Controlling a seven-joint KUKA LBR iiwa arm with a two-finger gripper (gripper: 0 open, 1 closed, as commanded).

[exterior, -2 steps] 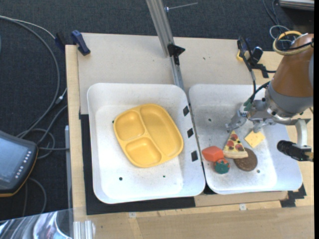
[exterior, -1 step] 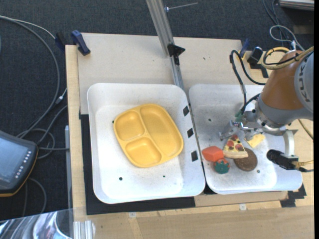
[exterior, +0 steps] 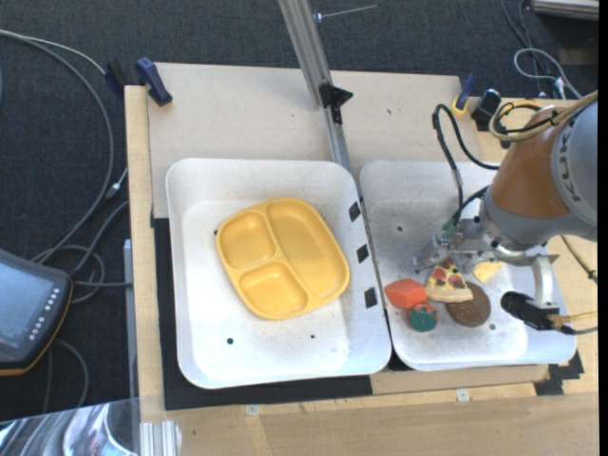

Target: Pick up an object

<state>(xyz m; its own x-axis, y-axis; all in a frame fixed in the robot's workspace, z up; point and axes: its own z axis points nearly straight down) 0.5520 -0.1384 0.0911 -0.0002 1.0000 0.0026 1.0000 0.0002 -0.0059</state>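
My gripper [exterior: 448, 251] is low inside the right bin [exterior: 408, 198], near its middle, on the grey arm with the orange band that reaches in from the right. Just below it lies a toy pizza slice [exterior: 448, 283], partly on a brown round cookie [exterior: 470, 309]. To their left are an orange-red piece [exterior: 406, 294] and a small green and red toy [exterior: 423, 316]. A pale yellow piece [exterior: 487, 271] lies to the right of the pizza slice. Nothing is visibly held in the gripper.
The left bin [exterior: 190, 255] holds a yellow divided plate [exterior: 280, 257]. A metal pole [exterior: 309, 36] rises from the back between the bins. Cables [exterior: 456, 150] hang over the right bin's back edge.
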